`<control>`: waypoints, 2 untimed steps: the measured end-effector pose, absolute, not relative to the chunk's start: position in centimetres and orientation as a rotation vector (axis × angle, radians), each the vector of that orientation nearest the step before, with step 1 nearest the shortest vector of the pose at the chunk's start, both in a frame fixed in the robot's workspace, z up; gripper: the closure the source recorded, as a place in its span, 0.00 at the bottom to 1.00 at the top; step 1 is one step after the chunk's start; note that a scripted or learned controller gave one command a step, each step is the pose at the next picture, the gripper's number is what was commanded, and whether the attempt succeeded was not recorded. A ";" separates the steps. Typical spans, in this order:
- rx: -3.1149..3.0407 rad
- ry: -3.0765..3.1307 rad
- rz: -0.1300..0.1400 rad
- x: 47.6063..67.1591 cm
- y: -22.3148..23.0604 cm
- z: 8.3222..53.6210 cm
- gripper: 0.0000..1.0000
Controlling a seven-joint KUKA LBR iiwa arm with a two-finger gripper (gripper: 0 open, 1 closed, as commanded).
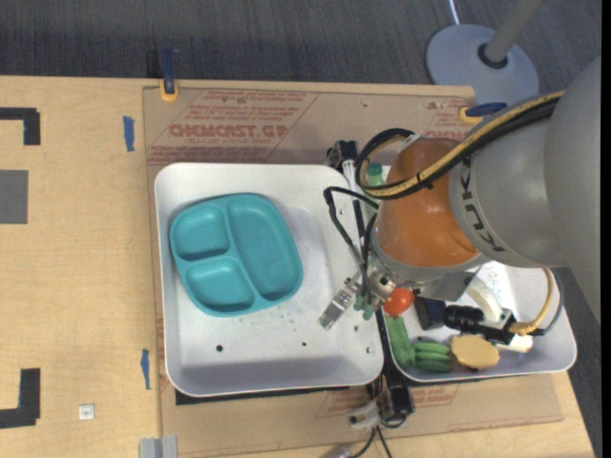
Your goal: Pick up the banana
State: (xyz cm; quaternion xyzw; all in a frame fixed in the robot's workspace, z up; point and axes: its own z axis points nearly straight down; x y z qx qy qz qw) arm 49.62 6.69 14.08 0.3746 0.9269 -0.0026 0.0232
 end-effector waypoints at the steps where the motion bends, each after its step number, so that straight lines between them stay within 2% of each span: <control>1: 1.157 2.870 -0.008 49.6 6.7 14.1 0.00; 2: 1.150 2.874 -0.008 49.6 6.7 14.1 0.00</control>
